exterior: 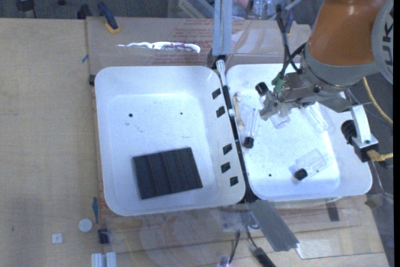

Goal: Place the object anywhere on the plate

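Black ridged plate in my left bin has nothing on it; gripper hovers over the right bin, can't tell its state.

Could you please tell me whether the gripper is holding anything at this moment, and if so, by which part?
It cannot be told: the gripper hangs over the right bin, and its tip blurs against the white floor.
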Action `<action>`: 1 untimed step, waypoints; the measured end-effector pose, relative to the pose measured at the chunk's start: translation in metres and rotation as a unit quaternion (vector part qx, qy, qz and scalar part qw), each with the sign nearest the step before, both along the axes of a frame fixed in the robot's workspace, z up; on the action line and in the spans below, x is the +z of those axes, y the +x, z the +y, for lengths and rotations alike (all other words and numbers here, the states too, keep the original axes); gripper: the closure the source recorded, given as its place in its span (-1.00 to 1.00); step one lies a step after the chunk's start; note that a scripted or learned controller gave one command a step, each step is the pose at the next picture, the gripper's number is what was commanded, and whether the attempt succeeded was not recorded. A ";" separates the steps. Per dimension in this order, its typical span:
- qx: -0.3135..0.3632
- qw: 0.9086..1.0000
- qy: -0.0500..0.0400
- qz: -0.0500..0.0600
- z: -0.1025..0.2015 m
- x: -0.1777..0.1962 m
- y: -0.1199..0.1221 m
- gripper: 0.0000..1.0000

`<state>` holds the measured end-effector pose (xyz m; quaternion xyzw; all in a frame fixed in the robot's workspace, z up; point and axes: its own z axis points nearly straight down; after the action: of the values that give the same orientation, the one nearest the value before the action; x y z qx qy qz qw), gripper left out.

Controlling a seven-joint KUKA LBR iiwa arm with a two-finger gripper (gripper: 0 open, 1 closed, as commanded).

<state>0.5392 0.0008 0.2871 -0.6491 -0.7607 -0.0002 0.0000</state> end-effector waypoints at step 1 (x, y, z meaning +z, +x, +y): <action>-0.002 1.000 0.000 0.002 0.075 -0.033 0.014 1.00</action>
<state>0.5530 0.0756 0.2538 -0.6503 -0.7597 0.0011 0.0017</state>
